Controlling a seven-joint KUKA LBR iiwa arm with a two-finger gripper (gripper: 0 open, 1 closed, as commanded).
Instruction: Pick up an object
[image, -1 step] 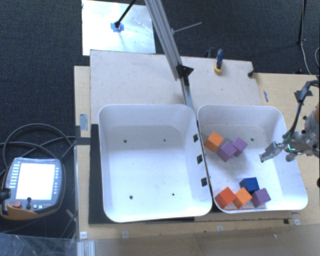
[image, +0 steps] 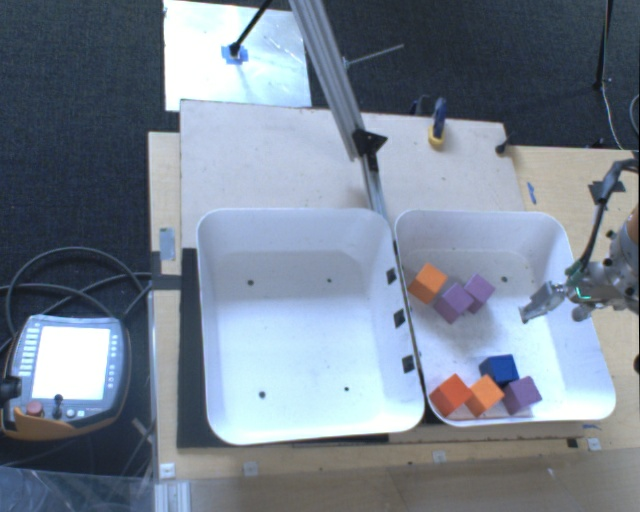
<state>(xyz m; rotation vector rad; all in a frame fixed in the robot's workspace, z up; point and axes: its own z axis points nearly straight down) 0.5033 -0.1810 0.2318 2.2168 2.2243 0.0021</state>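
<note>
So, reading across from the left: the left bin (image: 300, 330) offers me nothing to aim at, and everything I could take lies in the right bin (image: 560, 245). Near its upper left sit an orange cube (image: 430, 282) and two purple cubes (image: 455, 300) (image: 479, 290), all touching. Lower down, against the front wall, another cluster: an orange block (image: 452, 394), a second orange block (image: 486, 393), a blue cube (image: 499, 369) and a purple cube (image: 522, 394), packed tight.

My gripper (image: 535, 305) hangs over the right side of that bin, holding nothing; whether it is spread or closed I cannot tell at this angle. Both clusters lie to its left, one up and one down. I judge the blue cube the nearer target, down and slightly left, though its neighbours leave little room on either side.
</note>
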